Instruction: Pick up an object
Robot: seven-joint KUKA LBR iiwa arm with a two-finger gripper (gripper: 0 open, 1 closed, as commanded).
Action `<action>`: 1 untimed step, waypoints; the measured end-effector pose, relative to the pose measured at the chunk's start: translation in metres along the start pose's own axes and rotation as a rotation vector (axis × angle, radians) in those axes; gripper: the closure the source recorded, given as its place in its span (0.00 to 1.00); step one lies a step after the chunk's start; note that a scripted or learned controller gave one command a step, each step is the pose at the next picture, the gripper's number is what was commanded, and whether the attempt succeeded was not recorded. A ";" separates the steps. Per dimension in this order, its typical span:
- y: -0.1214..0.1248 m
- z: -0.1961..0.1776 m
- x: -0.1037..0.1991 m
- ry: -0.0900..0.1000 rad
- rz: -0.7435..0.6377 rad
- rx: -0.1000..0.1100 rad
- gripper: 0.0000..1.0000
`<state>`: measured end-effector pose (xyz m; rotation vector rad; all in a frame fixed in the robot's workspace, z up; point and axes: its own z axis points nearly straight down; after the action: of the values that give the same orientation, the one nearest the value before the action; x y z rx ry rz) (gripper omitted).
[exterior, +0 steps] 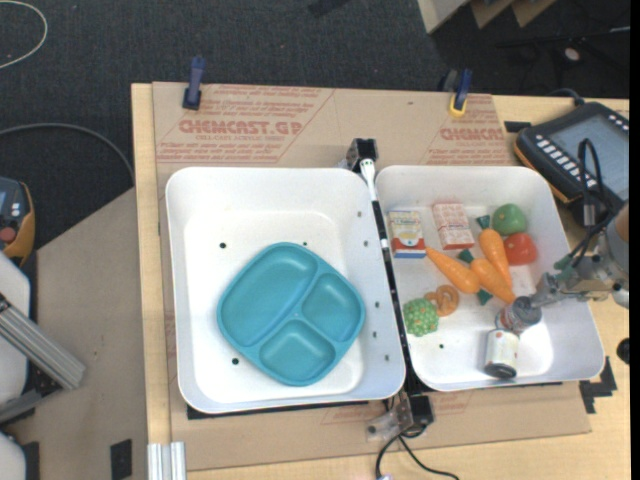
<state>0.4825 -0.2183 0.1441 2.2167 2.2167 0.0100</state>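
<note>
The brown board [300, 118] under the bins carries red print that reads "CHEMCAST" followed by what looks like "GP"; it shows plainly at the back left and again, partly cut off, at the back right. Smaller lines of print sit above and below it, too fine to read. Two little cartons lie in the right bin [570, 353]: one [405, 232] white with a blue and red label, the other [452, 225] pale with a reddish label. Neither label can be read from here.

Beside the cartons sit a green round fruit [509, 217] and a red piece [519, 249] touching it. Two toy carrots lie nearby, one [492, 260] slanting toward the front, the other [452, 268] lying across the middle. A small pretzel-like brown piece [441, 300] rests near a knobbly green ball [420, 317]. A small white can [500, 352] lies toward the front of the bin.

The left bin [190, 268] holds a teal divided tray [290, 313] with three compartments.

The arm comes in low from the right edge, and its gripper [522, 314] points left and down into the right bin. The tip is just above the white can and near the end of the slanted carrot. Whether it is open or closed cannot be told, and nothing can be seen held in it.

A blue clamp [193, 81] and a yellow clamp [459, 91] grip the board's far edge.
</note>
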 end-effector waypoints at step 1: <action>0.024 -0.033 0.069 0.001 -0.008 0.003 1.00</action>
<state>0.5057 -0.1492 0.1777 2.2097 2.2273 0.0070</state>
